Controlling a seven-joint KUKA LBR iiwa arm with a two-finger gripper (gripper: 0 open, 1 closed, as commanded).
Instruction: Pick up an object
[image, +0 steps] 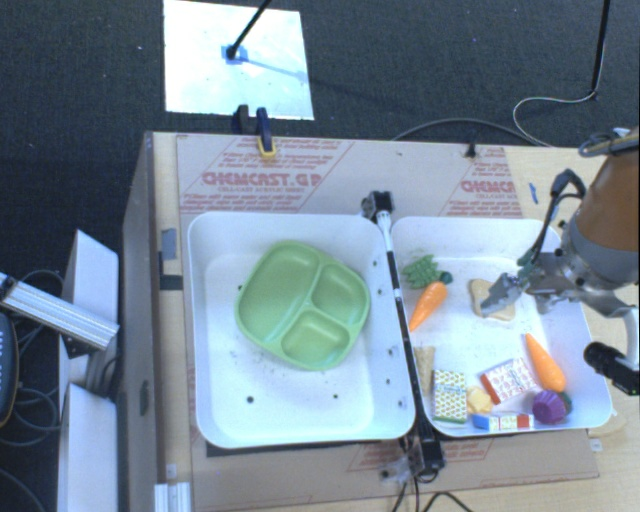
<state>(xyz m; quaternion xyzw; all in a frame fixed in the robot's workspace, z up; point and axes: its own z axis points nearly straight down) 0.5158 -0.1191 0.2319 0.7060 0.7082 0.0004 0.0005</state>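
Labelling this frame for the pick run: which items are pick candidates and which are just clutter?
In play:
gripper, over the right bin
cracker under it
carrot with greens
second carrot
purple item
boxes

Lying about:
green plate in the left bin
clamp on the bench edge
cables on the floor

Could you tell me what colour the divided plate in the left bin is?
Light green, seen in the camera view: divided plate.

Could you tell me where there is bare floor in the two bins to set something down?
Left bin: bare floor along the front and left walls, around the green plate. Right bin: a bare patch between the carrot and the front clutter; crowded along its front edge.
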